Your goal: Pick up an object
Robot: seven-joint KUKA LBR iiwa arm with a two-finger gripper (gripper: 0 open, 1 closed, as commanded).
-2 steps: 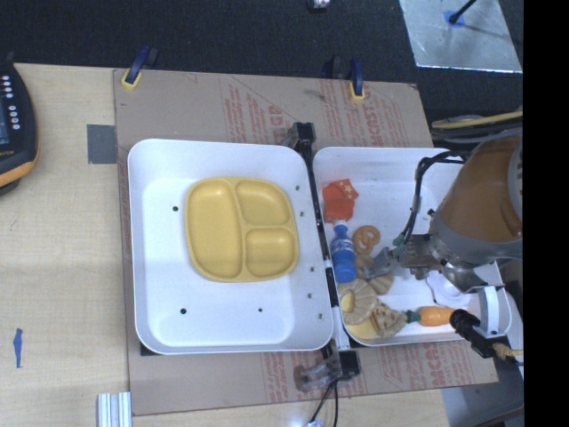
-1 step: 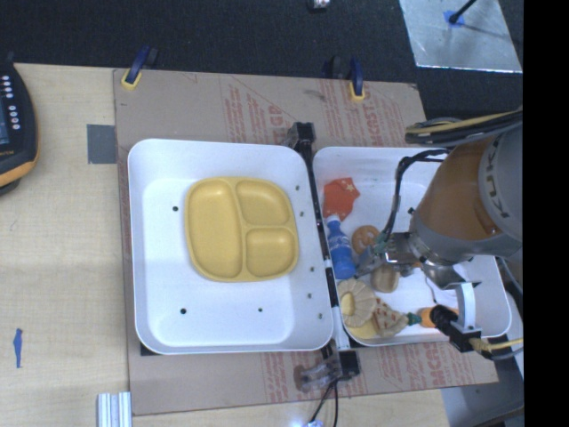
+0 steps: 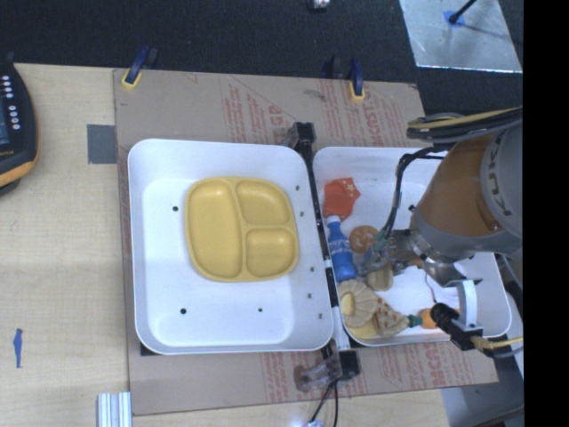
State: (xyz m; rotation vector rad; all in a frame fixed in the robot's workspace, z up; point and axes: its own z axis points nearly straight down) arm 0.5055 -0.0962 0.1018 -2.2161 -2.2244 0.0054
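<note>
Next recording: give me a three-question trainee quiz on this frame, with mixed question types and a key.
1. True or false: the yellow divided plate lies in the left bin.
2. Multiple choice: the blue bottle lies (a) on the yellow divided plate, (b) in the right bin near the divider between the bins, (c) on the cardboard outside the bins.
3. Fill in: the flat item at the far end of the right bin is coloured ____.

Key: 1 true; 2 b; 3 orange-red.
</note>
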